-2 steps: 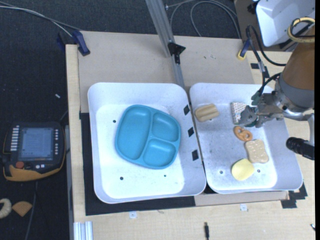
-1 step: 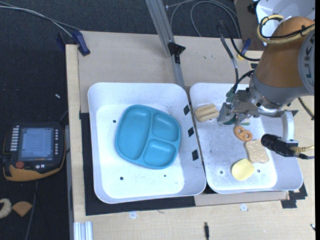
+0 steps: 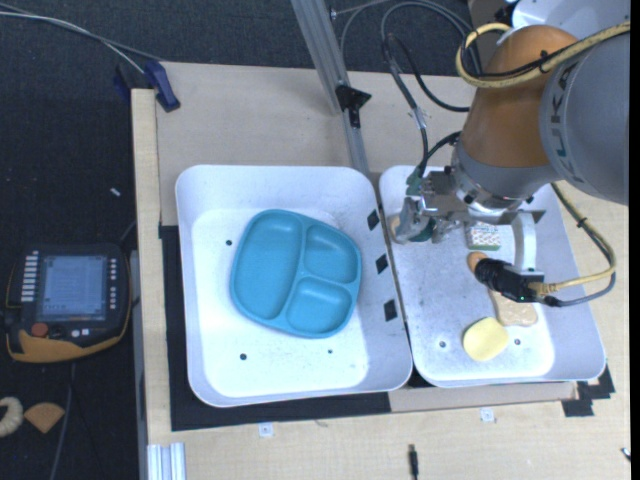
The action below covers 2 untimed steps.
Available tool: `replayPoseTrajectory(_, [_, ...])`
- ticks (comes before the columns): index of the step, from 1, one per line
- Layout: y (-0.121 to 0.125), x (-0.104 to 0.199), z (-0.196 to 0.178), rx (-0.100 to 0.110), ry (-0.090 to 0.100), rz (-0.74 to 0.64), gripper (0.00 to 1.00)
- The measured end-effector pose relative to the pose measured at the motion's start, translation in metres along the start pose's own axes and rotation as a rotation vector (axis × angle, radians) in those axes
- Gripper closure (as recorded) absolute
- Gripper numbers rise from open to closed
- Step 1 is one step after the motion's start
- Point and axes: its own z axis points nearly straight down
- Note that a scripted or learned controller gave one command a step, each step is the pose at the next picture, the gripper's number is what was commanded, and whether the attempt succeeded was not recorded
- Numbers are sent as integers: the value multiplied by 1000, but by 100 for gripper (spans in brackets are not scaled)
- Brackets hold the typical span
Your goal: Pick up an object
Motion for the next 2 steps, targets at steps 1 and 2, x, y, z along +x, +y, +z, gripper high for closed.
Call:
replayPoseTrajectory(1, [23, 44, -10, -2, 1, -1, 100])
replayPoseTrajectory(2, [46, 96, 4, -1, 0, -1, 100])
